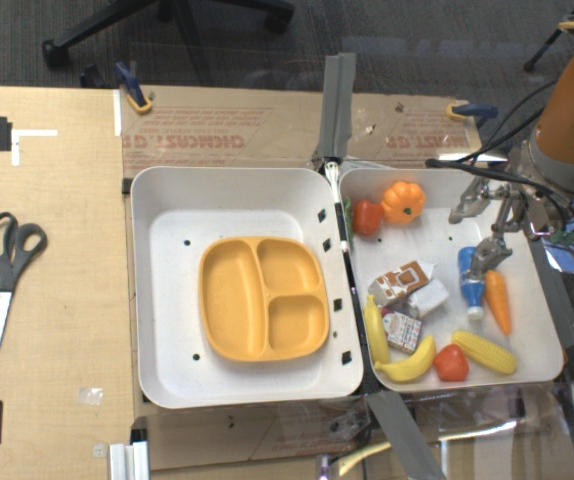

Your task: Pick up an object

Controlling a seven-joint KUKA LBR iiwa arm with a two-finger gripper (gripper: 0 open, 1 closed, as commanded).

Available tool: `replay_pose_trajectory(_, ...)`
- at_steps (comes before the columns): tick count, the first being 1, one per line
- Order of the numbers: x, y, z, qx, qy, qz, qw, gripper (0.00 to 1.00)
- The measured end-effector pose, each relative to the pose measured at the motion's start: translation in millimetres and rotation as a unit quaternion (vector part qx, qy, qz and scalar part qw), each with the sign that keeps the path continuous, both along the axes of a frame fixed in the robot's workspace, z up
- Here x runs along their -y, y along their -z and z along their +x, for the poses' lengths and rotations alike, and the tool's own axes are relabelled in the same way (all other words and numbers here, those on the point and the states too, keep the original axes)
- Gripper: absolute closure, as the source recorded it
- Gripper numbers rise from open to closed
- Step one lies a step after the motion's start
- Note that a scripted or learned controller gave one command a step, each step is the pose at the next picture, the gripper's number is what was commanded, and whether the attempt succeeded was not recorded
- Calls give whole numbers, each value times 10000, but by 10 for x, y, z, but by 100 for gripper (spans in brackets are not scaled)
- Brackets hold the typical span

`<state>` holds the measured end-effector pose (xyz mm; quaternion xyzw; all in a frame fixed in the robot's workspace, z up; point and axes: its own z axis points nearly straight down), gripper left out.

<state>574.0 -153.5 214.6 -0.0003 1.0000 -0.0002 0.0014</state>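
Observation:
My gripper [477, 231] hangs over the right side of the right bin [542, 368], its two fingers spread open with nothing between them. One fingertip [464, 206] is up toward the bin's far wall. The other sits just above a blue bottle [470, 278]. An orange carrot [498, 302] lies beside the bottle. Farther left are an orange pumpkin [404, 200], a red pepper [367, 217], a brown and white carton [400, 281] and a white block [429, 296]. Along the near wall lie a banana [389, 353], a small packet [402, 330], a red tomato [451, 362] and a corn cob [484, 351].
The left bin [157, 268] holds a yellow divided plate [264, 298]. Scissors [9, 258] lie on the wooden bench at far left. The arm's orange band [572, 108] and dark cables [512, 133] cross above the right bin's far right corner.

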Motion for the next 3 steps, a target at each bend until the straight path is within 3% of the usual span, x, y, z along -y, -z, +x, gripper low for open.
replay_pose_trajectory(1, 609, 946, -559, 55, 264, -2, 9996, 0)
replay_pose_trajectory(2, 667, 1210, -406, 16, 252, -1, 9997, 0)
replay_pose_trajectory(3, 632, 1113, -384, 31, 233, 13, 9997, 100)
